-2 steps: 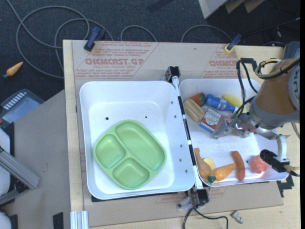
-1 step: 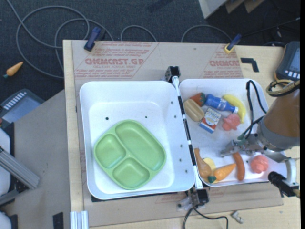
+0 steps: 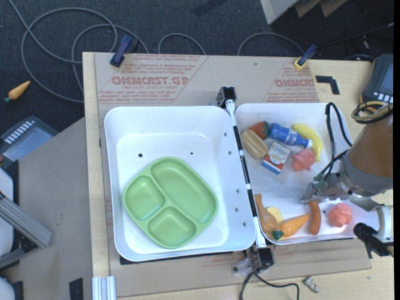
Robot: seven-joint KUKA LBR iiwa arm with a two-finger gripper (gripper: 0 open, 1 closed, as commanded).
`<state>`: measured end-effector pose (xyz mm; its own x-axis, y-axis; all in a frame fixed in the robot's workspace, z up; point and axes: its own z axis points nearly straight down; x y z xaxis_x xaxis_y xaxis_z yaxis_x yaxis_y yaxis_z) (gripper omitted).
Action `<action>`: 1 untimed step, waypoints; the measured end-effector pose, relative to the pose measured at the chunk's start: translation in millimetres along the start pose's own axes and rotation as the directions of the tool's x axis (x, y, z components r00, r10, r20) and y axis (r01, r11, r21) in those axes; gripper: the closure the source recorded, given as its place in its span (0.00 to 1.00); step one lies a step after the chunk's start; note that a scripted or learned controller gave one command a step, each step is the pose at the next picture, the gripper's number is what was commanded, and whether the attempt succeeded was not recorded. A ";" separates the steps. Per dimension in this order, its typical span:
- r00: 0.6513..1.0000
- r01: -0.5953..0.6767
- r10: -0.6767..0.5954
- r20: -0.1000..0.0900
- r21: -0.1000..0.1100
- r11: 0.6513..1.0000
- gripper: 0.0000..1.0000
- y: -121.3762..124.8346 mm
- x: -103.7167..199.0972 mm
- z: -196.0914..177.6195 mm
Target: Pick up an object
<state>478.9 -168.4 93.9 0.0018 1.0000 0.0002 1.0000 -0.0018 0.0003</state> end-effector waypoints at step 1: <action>1.000 0.002 -0.002 -0.001 0.002 1.000 1.00 -0.2 67.5 9.7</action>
<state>478.8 -100.9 84.2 -0.0007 1.0000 0.0015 1.0000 0.0007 -0.0018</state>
